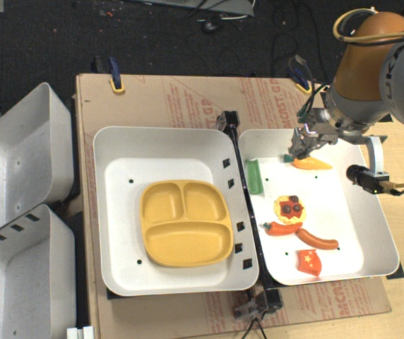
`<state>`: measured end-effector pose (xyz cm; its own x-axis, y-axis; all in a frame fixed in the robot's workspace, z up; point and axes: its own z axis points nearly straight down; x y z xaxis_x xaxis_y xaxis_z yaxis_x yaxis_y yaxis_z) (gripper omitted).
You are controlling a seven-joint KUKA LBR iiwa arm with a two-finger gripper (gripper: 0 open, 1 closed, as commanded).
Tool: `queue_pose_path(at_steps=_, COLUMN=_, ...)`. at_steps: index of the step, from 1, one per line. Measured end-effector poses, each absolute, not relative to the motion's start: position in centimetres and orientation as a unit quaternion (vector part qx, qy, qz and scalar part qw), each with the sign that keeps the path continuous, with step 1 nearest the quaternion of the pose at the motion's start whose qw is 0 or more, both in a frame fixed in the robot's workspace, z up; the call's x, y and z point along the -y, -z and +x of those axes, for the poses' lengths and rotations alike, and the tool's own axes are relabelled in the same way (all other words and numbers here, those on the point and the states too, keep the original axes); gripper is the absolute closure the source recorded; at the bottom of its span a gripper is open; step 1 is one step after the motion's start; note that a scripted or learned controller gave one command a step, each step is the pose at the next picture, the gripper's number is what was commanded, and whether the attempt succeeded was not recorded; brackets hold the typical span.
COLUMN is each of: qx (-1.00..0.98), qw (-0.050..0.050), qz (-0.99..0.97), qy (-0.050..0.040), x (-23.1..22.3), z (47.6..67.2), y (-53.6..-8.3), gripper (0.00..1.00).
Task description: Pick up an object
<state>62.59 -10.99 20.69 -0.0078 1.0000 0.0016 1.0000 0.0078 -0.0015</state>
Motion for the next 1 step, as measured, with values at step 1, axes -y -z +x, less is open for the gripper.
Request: queue_pose_path(at_steps=1, qx=0.71, qw=0.001, qz=-0.704, qy=0.0006, x=5.81, z=62.0, y=-22.09, gripper=1.0)
